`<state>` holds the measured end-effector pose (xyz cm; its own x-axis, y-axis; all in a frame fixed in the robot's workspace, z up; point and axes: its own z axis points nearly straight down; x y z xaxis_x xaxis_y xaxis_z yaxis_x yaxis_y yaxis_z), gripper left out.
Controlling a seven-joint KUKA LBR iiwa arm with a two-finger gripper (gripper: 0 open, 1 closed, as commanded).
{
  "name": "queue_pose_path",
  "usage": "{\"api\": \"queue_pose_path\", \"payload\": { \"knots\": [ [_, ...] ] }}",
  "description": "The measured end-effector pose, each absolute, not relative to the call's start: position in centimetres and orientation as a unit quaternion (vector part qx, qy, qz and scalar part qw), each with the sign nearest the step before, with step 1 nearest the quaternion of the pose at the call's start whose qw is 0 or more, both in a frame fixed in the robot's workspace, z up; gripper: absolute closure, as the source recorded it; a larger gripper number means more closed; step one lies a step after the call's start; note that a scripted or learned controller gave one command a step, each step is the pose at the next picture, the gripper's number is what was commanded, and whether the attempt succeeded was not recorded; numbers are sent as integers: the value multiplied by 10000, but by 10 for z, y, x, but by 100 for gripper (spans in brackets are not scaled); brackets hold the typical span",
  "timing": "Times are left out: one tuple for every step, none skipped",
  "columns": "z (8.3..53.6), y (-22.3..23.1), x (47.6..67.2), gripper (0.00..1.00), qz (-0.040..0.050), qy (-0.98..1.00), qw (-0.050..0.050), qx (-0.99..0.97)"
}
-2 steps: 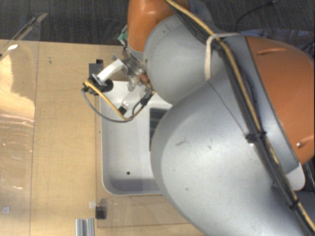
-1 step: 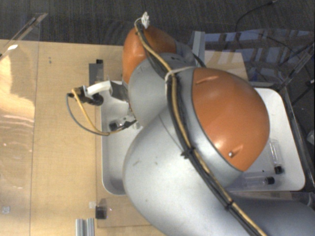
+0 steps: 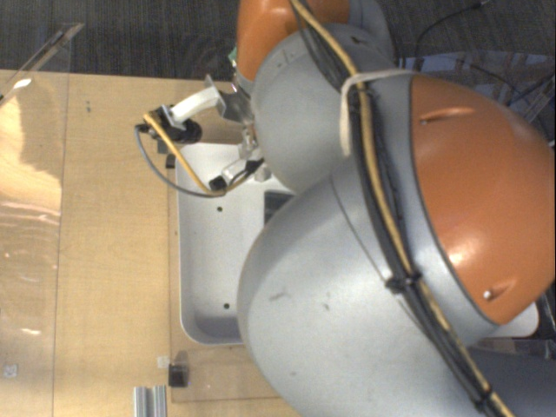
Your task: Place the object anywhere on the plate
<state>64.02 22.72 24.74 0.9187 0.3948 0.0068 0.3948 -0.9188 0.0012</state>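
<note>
you cannot tell whether the fingers are open or closed over the white bin [image 3: 195, 307]. the grey arm [image 3: 347, 302] is covering most of it, so where object and plate are lying is unclear, and the placing is looking unconfirmed.

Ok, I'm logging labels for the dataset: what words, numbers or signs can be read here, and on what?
None can be read.
The arm, the bin and the bench bear no legible text.
The small black block on the bench is too small to show any mark.
</note>
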Motion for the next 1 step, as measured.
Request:
{"api": "queue_pose_path", "payload": {
  "knots": [
    [136,205,599,100,6,-2249,3,-9744]
  ]
}}
